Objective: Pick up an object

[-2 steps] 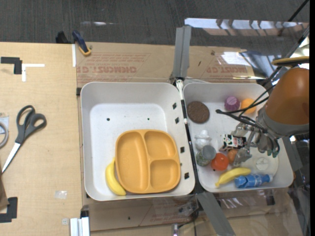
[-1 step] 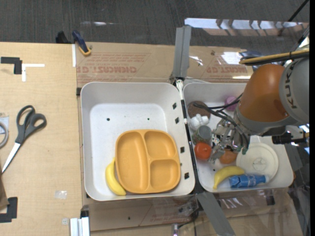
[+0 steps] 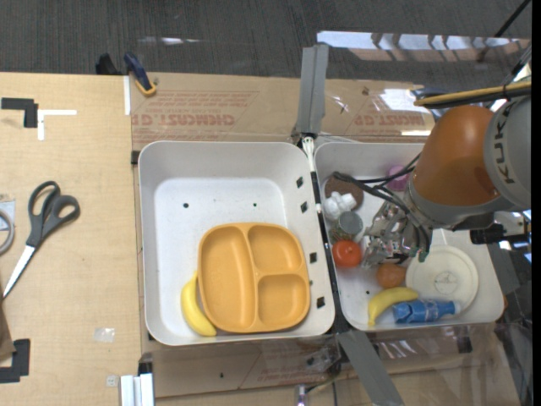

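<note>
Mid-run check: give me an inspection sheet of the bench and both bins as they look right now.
Surface: wooden bench bearing left bin and right bin side by side.
Job's things: right bin holds a banana, blue object, red-orange ball, white lid and small jumbled items.
Clutter: left bin holds an orange divided plate overlapping a second banana; scissors lie on the bench.
Grippers: gripper low inside the right bin; finger state unclear.
Cables: dark cable in the right bin.
Surroundings: cardboard sheet behind the bins, dark floor beyond.

Gripper (image 3: 390, 245) low among right-bin clutter
</note>
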{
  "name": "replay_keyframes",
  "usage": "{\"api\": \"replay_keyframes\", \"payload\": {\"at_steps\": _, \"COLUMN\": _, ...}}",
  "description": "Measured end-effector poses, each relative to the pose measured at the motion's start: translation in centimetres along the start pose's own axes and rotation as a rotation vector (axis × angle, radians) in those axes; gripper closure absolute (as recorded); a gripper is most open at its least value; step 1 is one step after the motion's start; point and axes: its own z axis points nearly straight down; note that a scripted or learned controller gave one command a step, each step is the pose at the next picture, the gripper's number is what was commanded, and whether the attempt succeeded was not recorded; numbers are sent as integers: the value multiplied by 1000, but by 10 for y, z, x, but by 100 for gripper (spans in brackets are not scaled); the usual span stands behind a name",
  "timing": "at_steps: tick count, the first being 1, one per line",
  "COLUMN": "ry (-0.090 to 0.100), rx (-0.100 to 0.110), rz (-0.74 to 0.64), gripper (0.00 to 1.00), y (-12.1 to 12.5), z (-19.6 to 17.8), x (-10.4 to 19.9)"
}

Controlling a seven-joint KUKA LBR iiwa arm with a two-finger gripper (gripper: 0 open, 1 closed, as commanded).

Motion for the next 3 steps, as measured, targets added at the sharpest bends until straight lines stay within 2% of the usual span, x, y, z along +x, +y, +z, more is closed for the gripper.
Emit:
{"api": "replay_keyframes", "payload": {"at_steps": 1, "ry": 0, "rx": 0, "rz": 0, "gripper": 0, "y": 0, "z": 0, "x": 0}}
{"api": "replay_keyframes", "payload": {"at_steps": 2, "ry": -4, "rx": -1, "rz": -2, "gripper": 100, "y": 1, "z": -10, "x": -2}}
{"api": "replay_keyframes", "payload": {"at_steps": 3, "ry": 9, "rx": 2, "rz": 194, "gripper": 100, "y": -6, "z": -89, "x": 62}}
